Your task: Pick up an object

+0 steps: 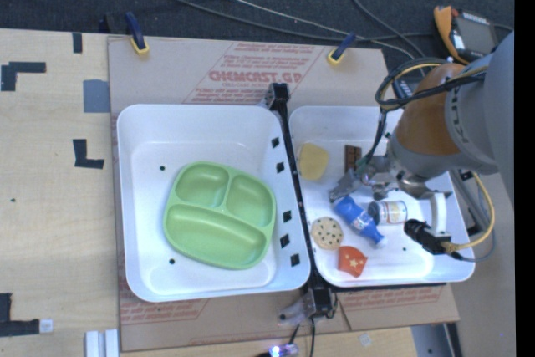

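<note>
In the right bin [418,267] lie a pale yellow piece [313,161], a brown bar [353,156], a blue object [359,216], a round speckled cookie [326,233] and a red piece [352,261]. My gripper [361,181] hangs low over the middle of this bin, just above the upper end of the blue object and beside the brown bar. The gripper's body hides part of the blue object. A small white cylinder [389,211] shows right of the blue object.
The left bin [138,180] holds a green divided plate [221,215]. A black divider [288,188] with clips runs between the two bins. The grey arm with its orange band [426,125] and cables crosses the right bin's right side.
</note>
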